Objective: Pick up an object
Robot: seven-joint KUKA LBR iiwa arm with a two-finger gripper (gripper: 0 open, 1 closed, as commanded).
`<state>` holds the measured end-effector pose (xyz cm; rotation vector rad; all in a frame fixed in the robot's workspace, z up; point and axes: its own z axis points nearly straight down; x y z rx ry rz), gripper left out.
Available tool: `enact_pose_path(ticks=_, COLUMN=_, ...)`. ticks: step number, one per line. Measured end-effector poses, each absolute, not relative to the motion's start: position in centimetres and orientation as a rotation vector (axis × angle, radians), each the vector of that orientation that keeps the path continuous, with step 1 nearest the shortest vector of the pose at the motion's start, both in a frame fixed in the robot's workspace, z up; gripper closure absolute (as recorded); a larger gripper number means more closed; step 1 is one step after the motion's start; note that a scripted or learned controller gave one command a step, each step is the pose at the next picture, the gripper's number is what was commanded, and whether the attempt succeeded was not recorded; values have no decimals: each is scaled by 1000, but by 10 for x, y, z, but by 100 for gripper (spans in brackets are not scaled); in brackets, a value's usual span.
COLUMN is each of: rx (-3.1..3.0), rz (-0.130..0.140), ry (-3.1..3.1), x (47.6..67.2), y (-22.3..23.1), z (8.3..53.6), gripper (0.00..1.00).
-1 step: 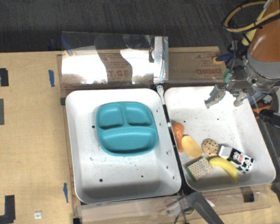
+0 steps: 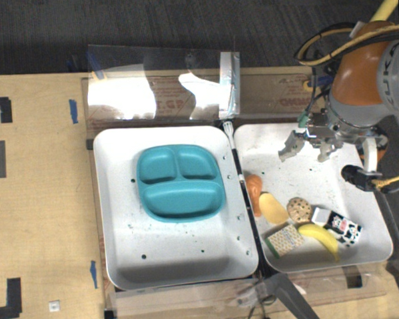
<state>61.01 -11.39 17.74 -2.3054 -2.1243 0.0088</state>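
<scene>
While poised over the far part of the right bin [image 2: 364,247], hand [image 2: 309,146] with fingers spread apart, clasping nothing. Pick apparently not yet begun: approach, closing and lift all left. Candidates clustered well apart toward the near side: banana [image 2: 320,238], cookie [image 2: 299,209], yellow lemon-like piece [image 2: 273,208], orange piece [image 2: 253,186].

Grey arm [image 2: 365,80] from the right, jaws spread wide, nothing between.

Arm [image 2: 369,80] — cut off at right
</scene>
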Motion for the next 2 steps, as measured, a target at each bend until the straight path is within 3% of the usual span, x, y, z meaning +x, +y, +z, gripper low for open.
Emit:
enact_pose_path(ticks=1, rx=-2238, rz=5, ry=-2200, x=575, y=-158, z=116, gripper=0)
enact_pose_path(ticks=2, rx=-2226, rz=4, ry=-2213, x=489, y=-180, z=101, gripper=0)
